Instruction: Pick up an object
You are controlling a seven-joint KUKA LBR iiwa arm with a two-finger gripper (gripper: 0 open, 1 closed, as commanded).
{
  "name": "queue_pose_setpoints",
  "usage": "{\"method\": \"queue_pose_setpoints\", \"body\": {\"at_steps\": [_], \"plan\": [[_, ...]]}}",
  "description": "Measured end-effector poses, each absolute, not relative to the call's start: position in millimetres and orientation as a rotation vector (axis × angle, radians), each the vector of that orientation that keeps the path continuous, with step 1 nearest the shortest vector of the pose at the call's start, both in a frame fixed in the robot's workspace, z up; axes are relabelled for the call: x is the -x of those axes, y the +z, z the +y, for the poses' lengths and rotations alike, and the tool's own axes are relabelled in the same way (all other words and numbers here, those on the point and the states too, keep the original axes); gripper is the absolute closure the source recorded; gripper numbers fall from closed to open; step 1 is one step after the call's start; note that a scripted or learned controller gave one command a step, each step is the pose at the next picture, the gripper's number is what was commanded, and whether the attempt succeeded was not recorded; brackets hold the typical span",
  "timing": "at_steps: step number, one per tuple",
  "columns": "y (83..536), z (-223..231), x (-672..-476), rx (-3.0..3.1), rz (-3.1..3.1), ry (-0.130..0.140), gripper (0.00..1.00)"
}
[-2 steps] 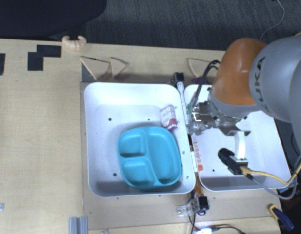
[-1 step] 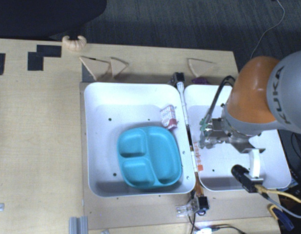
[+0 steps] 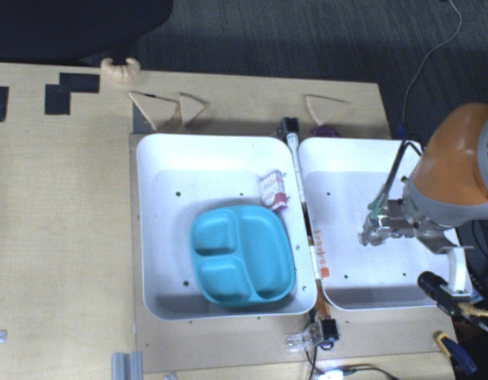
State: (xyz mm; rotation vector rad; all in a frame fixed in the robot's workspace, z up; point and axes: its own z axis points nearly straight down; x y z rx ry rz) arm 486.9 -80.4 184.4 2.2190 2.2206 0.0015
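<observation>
A light blue divided plate with three compartments lies in the left bin, toward its front. A small white and red packet rests just behind the plate, near the left bin's right wall. My gripper hangs over the right bin, in its right half, well away from both objects. Nothing shows between its fingers, and their spread is too small to read.
The two white bins sit side by side on a pale wooden bench, split by a narrow divider. The arm's orange band and grey wrist overhang the right bin's right edge. Cables lie along the bench's front edge.
</observation>
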Motion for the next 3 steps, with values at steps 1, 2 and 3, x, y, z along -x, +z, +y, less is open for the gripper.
{"method": "queue_pose_setpoints", "body": {"at_steps": [1,2,3], "plan": [[142,-125,-486.7,-2.22,2.221,0.001,1.0],[185,-47,-510.6,-2.216,2.224,0.004,1.0],[157,-90,-513.5,-2.218,2.223,0.001,1.0]]}}
